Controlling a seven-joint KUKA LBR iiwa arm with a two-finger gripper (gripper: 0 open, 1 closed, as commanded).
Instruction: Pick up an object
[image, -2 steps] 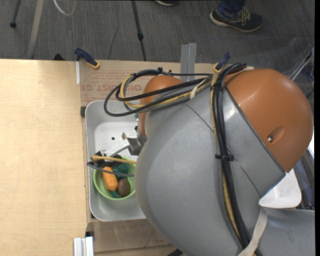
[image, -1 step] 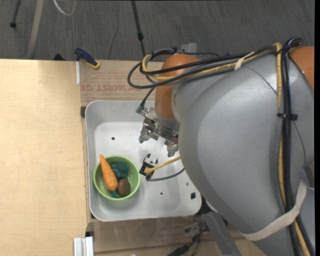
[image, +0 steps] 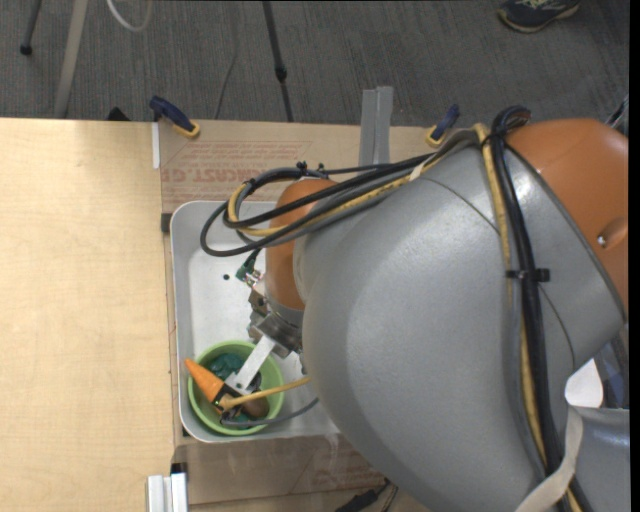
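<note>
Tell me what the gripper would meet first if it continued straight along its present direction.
Probably the contents of the green bowl: the gripper points down into it, toward the dark teal piece and the orange piece. Depth is unclear, so it may already touch them.

The bulky grey arm (image: 440, 320) with its orange band fills the frame's right, its two-finger gripper (image: 240, 385) angled down toward lower left.

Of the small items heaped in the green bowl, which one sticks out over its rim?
The orange piece, poking past the green bowl's left rim; the teal and brown bits stay inside.
</note>
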